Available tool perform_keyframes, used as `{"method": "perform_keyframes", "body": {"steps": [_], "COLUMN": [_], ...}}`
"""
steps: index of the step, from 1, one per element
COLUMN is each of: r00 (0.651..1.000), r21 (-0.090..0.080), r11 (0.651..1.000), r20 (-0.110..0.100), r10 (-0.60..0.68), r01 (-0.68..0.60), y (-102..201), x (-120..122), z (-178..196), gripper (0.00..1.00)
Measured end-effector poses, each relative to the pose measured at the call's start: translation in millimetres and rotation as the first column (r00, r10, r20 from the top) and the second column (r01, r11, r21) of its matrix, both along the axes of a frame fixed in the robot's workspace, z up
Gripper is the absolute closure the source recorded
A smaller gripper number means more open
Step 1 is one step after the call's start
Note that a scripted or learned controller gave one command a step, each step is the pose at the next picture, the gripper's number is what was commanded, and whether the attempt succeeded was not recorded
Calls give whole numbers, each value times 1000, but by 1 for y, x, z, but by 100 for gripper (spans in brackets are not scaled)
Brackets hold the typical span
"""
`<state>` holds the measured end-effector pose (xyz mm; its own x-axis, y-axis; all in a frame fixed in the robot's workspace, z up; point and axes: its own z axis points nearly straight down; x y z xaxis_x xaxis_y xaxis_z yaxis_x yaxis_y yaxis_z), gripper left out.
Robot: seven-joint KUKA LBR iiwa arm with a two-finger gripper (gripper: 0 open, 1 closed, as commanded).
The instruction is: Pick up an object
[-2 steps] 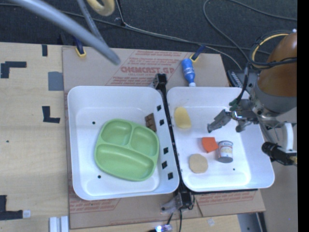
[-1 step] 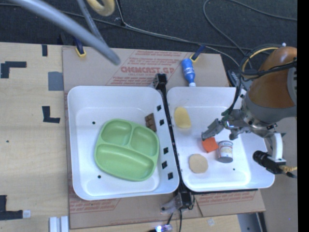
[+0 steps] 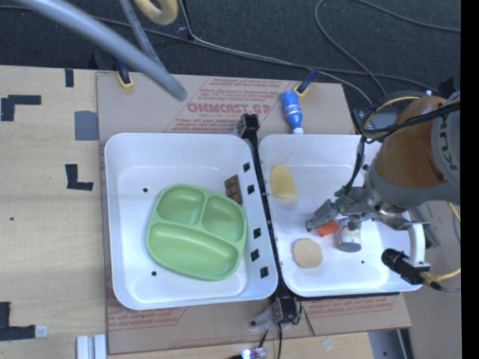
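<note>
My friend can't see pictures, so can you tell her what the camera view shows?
A grey and orange robot arm reaches into the right white bin, its end effector low over a small orange thing between two pale round pieces. The left bin holds a green divided plate.

A lab; taped bench (image 3: 45, 200), loose cables (image 3: 359, 21), white bins (image 3: 120, 155).

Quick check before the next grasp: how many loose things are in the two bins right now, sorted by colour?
Green: 1, the divided plate in the left bin
Brown: 1, a small block beside the plate
Pale yellow or tan: 2, an upper piece and a lower round piece in the right bin
Orange-red: 1, a small thing at the gripper
Total: 5
</note>
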<state>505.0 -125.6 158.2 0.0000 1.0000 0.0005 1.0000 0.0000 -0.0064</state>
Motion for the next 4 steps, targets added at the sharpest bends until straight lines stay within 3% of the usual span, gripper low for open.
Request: {"method": "perform_keyframes", "body": {"steps": [1,2,4], "r00": [1000,1000,1000], "r21": [1,1,-2], "r11": [1000,1000,1000], "r20": [-1,3,12], "r10": [0,2,2], "r01": [0,-2,-2], "y": [-2,-1,8], "x": [-3,-1,1], "z": [-64,-51,74], "gripper": [0,100,100]}}
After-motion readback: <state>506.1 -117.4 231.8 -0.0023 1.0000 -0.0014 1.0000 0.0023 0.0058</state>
